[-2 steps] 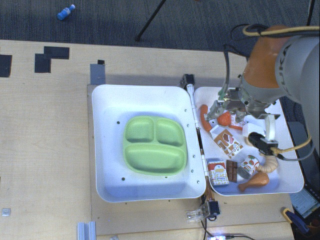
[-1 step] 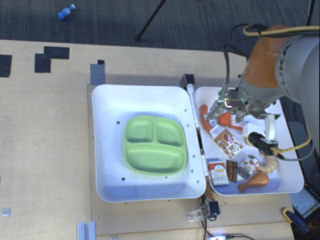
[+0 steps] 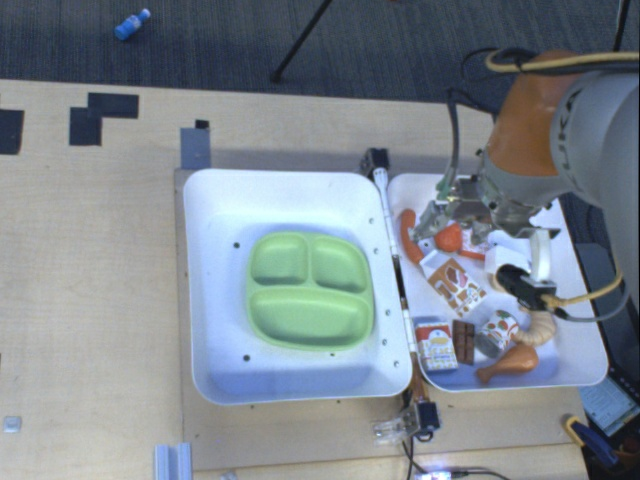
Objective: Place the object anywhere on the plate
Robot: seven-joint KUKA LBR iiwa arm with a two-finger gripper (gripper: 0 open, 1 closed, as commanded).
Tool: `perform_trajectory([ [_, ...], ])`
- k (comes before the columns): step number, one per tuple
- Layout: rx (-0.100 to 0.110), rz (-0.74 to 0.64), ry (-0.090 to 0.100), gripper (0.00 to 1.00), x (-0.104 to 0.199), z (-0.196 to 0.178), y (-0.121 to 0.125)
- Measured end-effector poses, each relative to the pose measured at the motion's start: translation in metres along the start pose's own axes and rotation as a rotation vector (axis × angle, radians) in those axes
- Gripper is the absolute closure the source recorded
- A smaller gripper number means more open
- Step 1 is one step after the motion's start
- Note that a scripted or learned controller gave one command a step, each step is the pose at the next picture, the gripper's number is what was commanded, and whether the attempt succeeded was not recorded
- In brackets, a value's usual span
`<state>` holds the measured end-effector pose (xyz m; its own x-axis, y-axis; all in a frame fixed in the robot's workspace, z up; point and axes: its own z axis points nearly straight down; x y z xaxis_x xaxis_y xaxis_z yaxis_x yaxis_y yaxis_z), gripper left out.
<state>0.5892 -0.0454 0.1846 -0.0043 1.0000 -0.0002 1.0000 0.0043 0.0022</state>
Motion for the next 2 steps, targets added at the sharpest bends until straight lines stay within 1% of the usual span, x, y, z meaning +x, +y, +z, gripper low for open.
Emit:
perform_trajectory([
  [2,0.0,0.0,0.0,0.0,0.0,0.0,0.0],
])
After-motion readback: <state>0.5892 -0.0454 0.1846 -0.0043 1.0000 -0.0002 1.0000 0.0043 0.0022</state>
